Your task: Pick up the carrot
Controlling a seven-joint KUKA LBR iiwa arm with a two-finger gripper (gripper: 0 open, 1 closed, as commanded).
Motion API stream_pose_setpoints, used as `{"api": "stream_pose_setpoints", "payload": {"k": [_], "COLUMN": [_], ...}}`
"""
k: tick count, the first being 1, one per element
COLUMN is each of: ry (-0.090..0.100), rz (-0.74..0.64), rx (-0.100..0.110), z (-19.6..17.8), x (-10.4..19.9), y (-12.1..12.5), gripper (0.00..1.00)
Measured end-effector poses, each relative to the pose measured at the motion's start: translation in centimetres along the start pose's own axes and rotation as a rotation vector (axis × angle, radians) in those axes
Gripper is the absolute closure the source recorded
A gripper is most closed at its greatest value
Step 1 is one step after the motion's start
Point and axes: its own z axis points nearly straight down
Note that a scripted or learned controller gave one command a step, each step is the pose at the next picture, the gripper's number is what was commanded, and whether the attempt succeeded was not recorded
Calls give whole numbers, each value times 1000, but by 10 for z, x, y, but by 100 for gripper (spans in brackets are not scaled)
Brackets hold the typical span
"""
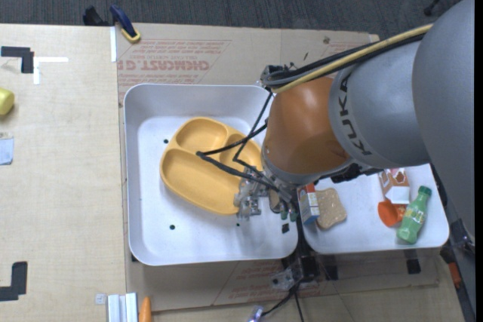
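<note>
We count two white bins: the left bin (143, 185) holds one yellow divided plate (198, 162), and the right bin (362, 234) holds one slice of bread (330, 209), one green bottle (413, 215), one small carton (395, 186) and one orange piece (388, 213) that may be the carrot, lower right, well apart from the pincer (260, 203). The pincer hangs over the plate's right edge; we cannot tell its opening. The arm (362, 109) hides much of the right bin.

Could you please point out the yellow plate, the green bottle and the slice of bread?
Plate (198, 166), camera view, on its larger compartment.
Bottle (413, 219), camera view, on its body.
Bread (330, 208), camera view, on its top face.
</note>
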Motion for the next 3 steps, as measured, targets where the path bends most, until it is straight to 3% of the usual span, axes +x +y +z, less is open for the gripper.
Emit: {"api": "stream_pose_setpoints", "payload": {"k": [1, 2, 3], "ry": [9, 7, 2], "rz": [-190, -475, -340], "rx": [5, 3, -2], "z": [-60, 17, 18], "x": [22, 6, 7], "y": [51, 53, 44], "gripper": [100, 100, 100]}}
